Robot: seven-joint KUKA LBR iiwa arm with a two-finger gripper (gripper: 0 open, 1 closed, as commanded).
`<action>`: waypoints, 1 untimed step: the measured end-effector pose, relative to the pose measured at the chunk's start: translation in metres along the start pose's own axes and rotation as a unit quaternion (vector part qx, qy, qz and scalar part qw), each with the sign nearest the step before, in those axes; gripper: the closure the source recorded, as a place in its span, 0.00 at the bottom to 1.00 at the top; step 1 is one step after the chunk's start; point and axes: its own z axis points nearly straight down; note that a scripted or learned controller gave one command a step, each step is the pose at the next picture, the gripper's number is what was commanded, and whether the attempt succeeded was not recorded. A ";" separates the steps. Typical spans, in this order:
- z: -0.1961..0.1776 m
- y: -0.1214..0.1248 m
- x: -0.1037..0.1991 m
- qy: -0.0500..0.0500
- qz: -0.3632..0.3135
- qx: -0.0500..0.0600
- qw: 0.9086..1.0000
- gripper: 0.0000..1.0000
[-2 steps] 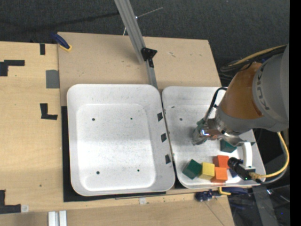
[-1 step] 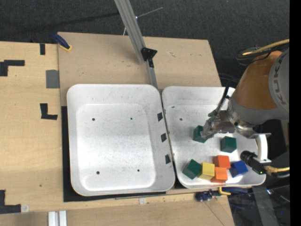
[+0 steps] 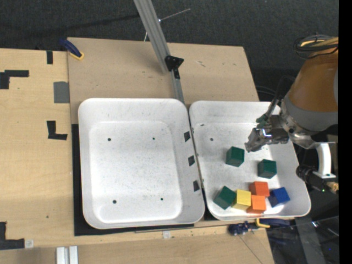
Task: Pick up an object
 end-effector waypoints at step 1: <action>0.003 0.000 0.000 0.000 0.001 0.003 1.000 1.00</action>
